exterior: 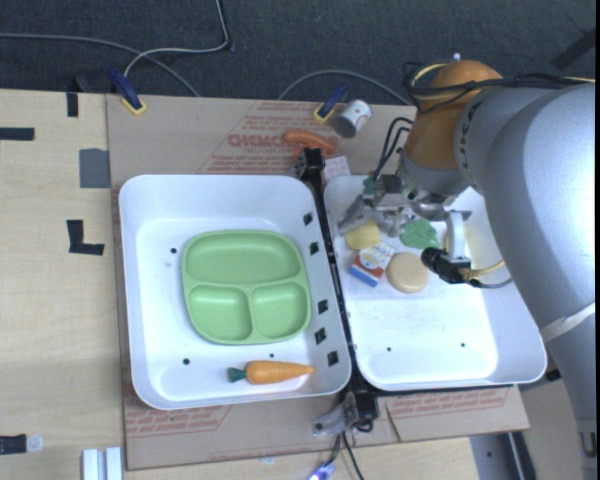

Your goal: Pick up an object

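Your arm (540, 198) comes in from the right and bends down over the far end of the right bin (450, 363). The orange band (442, 128) sits above the wrist. The tool (385, 206) hangs low over a small cluster of objects at that bin's far left; whether it is open or closed on anything you cannot tell from this view, since wrist hardware and cables crowd the spot.

Objects in the right bin, all close together:
- yellow piece (361, 236), just below the tool
- green piece (419, 233), to its right, partly under the wrist
- small red, white and blue packet (370, 264), nearer the camera
- round tan piece (407, 273), just beside the packet

Left bin (145, 268): a green divided tray (247, 286) lies in the middle, and a carrot (272, 372) lies by the near wall, apart from the tray.

On the surface (40, 298) beyond the bins: an orange-red item (310, 139) on the cardboard sheet (180, 138), and a small grey cylinder (352, 118) near it.
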